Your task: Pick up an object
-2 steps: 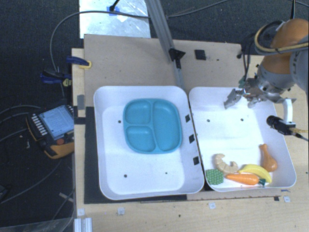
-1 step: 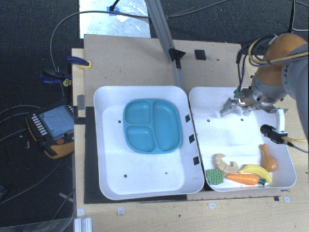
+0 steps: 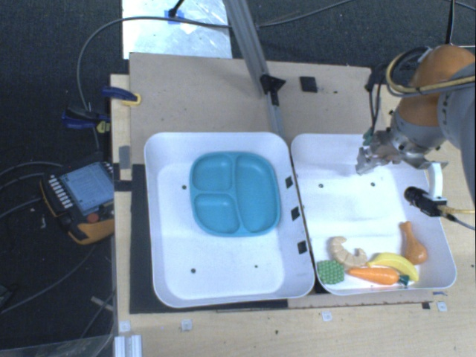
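Note:
The right bin (image 3: 342, 199) holds several toy foods along its near edge: a tan shrimp-like piece (image 3: 347, 252), a green piece (image 3: 332, 271), an orange carrot (image 3: 374, 275), a yellow banana (image 3: 394, 262) and a brown drumstick (image 3: 413, 244). My gripper (image 3: 366, 162) hangs over the far right part of this bin, well away from the foods. Nothing shows between its fingers.
The left bin (image 3: 171, 259) carries a blue divided plate (image 3: 235, 193). A grey pole (image 3: 249, 36) slants over the bench behind the bins. Clamps (image 3: 97, 114) and a handheld device (image 3: 82, 199) lie left of the bench.

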Tool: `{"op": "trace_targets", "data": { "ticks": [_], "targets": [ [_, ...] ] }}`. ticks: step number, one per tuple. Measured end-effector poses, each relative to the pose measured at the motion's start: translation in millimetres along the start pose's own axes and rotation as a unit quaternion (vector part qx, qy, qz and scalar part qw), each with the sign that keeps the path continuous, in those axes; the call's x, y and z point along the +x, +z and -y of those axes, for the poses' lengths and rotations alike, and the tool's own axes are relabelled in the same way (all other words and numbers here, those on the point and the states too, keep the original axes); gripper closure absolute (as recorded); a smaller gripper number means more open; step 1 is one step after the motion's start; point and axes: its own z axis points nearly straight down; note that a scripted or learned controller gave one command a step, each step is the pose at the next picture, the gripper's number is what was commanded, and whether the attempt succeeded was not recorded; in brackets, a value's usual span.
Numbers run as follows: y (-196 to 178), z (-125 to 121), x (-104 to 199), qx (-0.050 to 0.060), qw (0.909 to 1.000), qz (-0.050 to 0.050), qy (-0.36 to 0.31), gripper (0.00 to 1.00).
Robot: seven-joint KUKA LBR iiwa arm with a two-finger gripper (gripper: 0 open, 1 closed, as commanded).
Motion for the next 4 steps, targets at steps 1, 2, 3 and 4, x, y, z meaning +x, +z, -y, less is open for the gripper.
{"op": "trace_targets", "data": {
  "ticks": [1, 2, 3, 4],
  "targets": [
    [-64.4, -6.7, -4.4, -0.002, 1.0, 0.0, -0.001, 1.0],
    [-97.3, -8.6, -4.6, 0.0, 1.0, 0.0, -0.001, 1.0],
    [-102.2, -13.0, 54.6, 0.001, 1.0, -0.002, -0.005, 1.0],
    [-95.7, 0.4, 110.8, 0.003, 1.0, -0.002, -0.004, 1.0]
  ]
}}
